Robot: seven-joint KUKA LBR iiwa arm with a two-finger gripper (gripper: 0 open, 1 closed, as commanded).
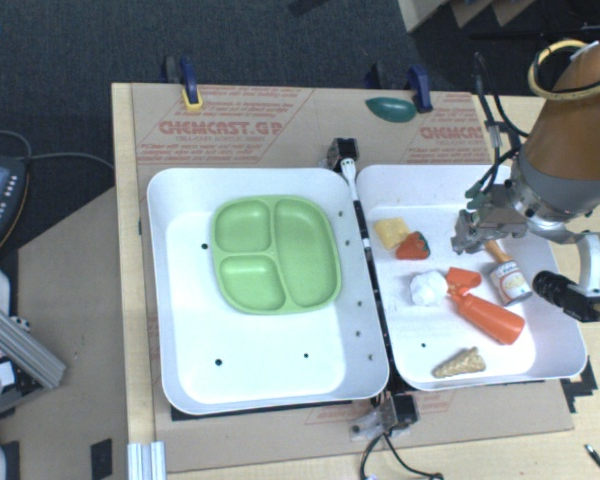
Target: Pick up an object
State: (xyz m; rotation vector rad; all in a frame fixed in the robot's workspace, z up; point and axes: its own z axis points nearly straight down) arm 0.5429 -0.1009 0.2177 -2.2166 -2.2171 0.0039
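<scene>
The right bin (555, 360) holds several small objects. A yellow block (390, 232) and a red strawberry (413, 247) lie near its left wall. Below them sit a white crumpled lump (428, 288) and an orange bottle (485, 312). A small brown bottle with a label (508, 279) lies just right of these. A tan wedge (458, 364) rests near the front wall. My gripper (480, 232) hangs over the bin's upper middle, right of the strawberry and just above the small bottle. Nothing shows in its grasp.
A green divided plate (276, 253) lies in the left bin (185, 368). A teal object (391, 109) sits on the cardboard behind the bins, beside a blue clamp (418, 87). Black cables (492, 118) trail along the arm at the right.
</scene>
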